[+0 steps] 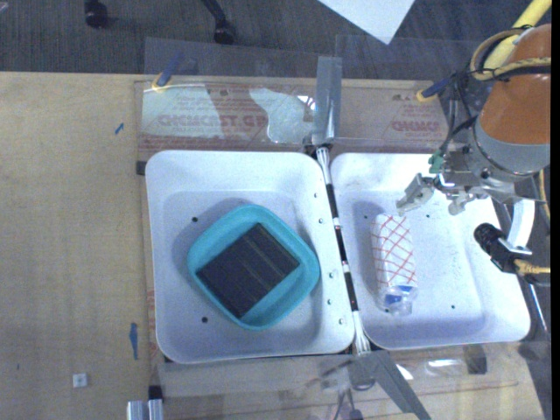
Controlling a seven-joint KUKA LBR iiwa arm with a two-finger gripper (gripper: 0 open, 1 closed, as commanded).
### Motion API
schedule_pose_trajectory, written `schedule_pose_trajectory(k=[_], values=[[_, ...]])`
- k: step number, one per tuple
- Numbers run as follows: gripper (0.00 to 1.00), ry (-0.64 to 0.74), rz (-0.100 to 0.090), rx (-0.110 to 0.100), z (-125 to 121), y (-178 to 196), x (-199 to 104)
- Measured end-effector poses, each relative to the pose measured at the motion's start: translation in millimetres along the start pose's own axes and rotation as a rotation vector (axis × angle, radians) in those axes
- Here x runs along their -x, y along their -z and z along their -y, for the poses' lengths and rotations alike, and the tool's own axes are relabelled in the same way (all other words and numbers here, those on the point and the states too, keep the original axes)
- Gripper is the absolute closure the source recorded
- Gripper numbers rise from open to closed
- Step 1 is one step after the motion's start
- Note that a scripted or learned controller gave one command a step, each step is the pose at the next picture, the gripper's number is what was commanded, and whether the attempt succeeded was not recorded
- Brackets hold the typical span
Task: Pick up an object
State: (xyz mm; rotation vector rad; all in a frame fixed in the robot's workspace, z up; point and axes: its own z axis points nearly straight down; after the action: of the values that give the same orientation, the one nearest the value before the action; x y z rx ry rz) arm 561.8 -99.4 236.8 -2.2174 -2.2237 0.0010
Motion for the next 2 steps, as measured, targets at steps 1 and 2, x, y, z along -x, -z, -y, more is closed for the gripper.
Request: schedule_pose_trajectory(k=[1,2], values=[[0.00,0.091,0.000,0.000,14,-7,11],[0.00,-0.039,0.001,0.013,19,-143,0]])
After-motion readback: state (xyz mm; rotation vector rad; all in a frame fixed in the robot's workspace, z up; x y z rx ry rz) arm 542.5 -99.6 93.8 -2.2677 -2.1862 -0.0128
